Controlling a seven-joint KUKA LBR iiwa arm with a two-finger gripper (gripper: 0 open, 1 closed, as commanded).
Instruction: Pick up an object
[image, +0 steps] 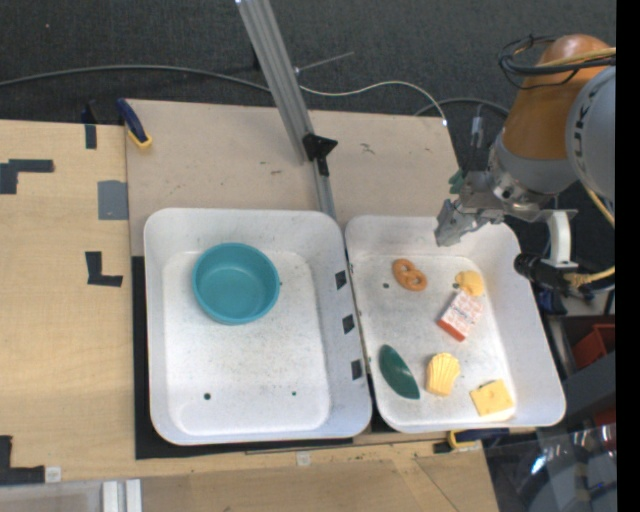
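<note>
Jaw state cannot be told; nearest the gripper (450, 228), the pretzel (408, 274) looks light and rigid: grasp across its width.

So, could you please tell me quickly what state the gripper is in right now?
Gripper: cannot be told; it hangs over the right bin's far edge, nothing visibly held.

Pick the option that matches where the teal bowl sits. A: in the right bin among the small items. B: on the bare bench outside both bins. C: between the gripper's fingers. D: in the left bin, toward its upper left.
D: the teal bowl rests in the left bin, toward its upper left, far from the gripper over the right bin.
</note>
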